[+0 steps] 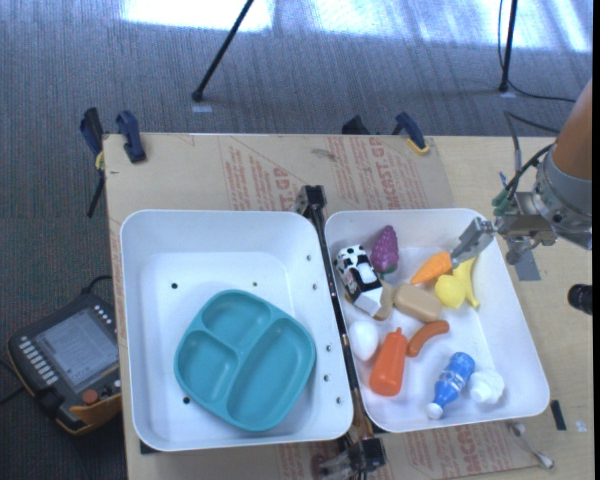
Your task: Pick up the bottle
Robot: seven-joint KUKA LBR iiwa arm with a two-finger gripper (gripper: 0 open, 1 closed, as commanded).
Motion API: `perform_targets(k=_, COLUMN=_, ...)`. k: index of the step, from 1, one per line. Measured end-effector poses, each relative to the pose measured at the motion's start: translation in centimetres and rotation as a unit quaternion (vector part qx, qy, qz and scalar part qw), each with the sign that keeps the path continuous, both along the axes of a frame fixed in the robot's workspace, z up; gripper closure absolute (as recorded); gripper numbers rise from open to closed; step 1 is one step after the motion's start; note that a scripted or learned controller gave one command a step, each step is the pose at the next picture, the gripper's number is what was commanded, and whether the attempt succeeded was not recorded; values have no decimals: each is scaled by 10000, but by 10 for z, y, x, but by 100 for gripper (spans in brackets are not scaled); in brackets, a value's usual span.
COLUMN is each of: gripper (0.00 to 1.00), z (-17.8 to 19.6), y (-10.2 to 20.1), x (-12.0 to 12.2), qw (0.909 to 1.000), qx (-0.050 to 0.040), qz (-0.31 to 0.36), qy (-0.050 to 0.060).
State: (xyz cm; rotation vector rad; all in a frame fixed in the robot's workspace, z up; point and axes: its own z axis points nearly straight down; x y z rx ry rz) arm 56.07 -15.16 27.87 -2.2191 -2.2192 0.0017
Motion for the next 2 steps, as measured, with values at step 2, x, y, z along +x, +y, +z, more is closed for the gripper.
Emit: perform_targets(k=2, gripper=0, z=-192, y=-43, x=-73, qw=9957, qx=11, qz=924, qy=6)
